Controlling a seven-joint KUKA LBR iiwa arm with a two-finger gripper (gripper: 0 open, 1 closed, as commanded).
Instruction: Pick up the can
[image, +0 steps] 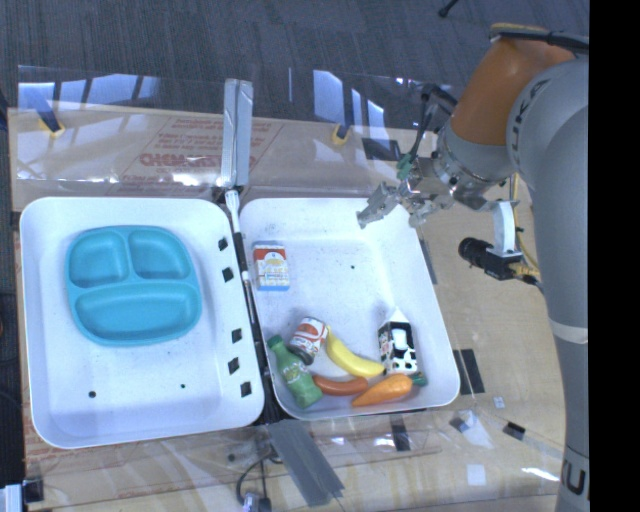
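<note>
Jaws (385, 208) hover over right bin's (335, 235) far corner, spread unclear; I cannot tell | can (309, 338) lies near bin's front, touching banana (352, 358), well apart from jaws | progress: I judge nothing grasped; approach, descent, grip, lift remain

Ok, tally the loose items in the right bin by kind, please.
Can: 1
Bottles: 2, green bottle and cow-print bottle
Play food: 3, banana, carrot, chili pepper
Small box: 1
Total: 7
</note>
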